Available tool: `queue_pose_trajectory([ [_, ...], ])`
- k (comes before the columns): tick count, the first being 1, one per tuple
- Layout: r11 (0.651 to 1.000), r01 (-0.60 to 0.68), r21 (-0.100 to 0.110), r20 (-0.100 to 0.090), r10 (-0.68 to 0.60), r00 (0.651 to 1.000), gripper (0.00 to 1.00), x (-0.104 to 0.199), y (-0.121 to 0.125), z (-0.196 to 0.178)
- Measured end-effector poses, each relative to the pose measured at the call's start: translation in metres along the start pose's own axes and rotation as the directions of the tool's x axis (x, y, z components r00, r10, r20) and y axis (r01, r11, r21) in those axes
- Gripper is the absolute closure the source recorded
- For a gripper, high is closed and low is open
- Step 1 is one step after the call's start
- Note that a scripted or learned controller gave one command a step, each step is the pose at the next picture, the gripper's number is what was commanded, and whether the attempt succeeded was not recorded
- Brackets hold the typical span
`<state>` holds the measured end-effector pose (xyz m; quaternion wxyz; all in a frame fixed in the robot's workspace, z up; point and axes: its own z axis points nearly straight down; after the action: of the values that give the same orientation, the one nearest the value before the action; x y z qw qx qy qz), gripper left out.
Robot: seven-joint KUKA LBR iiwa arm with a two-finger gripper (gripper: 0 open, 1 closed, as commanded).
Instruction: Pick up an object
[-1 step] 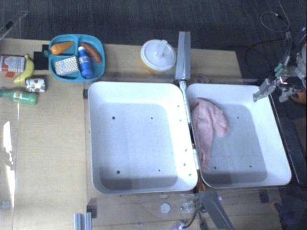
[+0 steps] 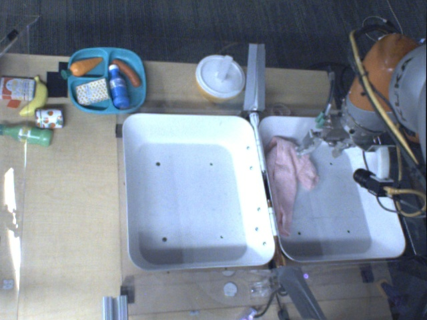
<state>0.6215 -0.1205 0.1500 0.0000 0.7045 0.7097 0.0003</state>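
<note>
A view from above shows a pale wooden bench (image 2: 67, 232) holding two shallow white bins side by side. The left bin (image 2: 193, 192) has only a few small dark dots on its floor. In the right bin (image 2: 347, 232) lies a crumpled pink cloth (image 2: 288, 175), stretched along the bin's left wall from near the back toward the front. A grey robot arm (image 2: 393, 79) with an orange band reaches in from the right, with yellow and black cables looped around it. Its gripper (image 2: 323, 139) hangs over the back of the right bin, just beside the cloth's upper right edge. The metal fingers (image 2: 309, 141) seem to stand apart, though the view is too small and cluttered to be sure, and nothing sits between them. Behind the bins stands a round white-lidded cup (image 2: 220, 77) with a yellow rim. At the far left back is a blue divided tray (image 2: 137, 65) holding toy food, and beside it a toy banana (image 2: 35, 97), a small can (image 2: 49, 118) and a green bottle (image 2: 27, 134).
</note>
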Motion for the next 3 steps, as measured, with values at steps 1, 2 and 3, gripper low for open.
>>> queue_pose_trajectory([
  [1, 0.998, 0.069, -0.016, 0.003, -0.069, 0.998, 0.00, 0.034, -0.018, 0.059],
  [2, 0.995, 0.098, -0.015, 0.004, -0.098, 0.995, 0.00, 0.005, -0.061, 0.059],
  [3, 0.988, 0.153, -0.016, 0.004, -0.153, 0.988, 0.00, 0.018, 0.000, 0.059],
])
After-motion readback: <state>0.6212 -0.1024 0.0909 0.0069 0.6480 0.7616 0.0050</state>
